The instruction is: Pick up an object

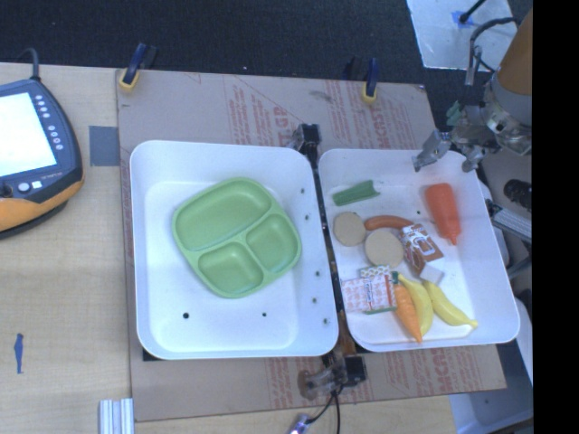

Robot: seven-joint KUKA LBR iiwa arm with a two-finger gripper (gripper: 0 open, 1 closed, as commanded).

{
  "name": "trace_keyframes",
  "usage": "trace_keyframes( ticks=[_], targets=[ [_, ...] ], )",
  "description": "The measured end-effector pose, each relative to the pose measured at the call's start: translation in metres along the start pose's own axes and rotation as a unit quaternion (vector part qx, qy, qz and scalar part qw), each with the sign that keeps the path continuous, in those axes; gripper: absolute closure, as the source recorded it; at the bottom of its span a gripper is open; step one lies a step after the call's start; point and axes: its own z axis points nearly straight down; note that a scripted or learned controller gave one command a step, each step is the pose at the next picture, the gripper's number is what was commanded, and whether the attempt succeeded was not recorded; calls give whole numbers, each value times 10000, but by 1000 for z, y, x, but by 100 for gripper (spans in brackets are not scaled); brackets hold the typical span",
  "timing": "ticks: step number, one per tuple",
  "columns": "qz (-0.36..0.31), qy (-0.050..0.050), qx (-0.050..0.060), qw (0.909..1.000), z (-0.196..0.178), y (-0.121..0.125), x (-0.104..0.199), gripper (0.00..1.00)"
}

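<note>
Hovering over the right bin's [507, 319] upper right corner, the end effector [450, 150] spreads its fingers apart, gripping nothing. The orange carrot [442, 211] lies just below it inside that bin. A green divided plate [236, 236] sits in the left bin [149, 251].

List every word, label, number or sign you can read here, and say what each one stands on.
Nothing can be read for certain.
Brown board under the bins: rows of red print, too faint to read.
Red and white packet: print too small.
Brown and white packet: label blurred.
Handheld pendant: screen washed out, button marks too small.
</note>
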Motion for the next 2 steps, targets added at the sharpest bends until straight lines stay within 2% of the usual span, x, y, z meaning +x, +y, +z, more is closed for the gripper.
trace_keyframes(
  ticks=[1,2],
  targets=[
    [-7,3,18,10000,36,4,-27,0],
    [-13,9,22,10000,41,4,-26,0]
  ],
)
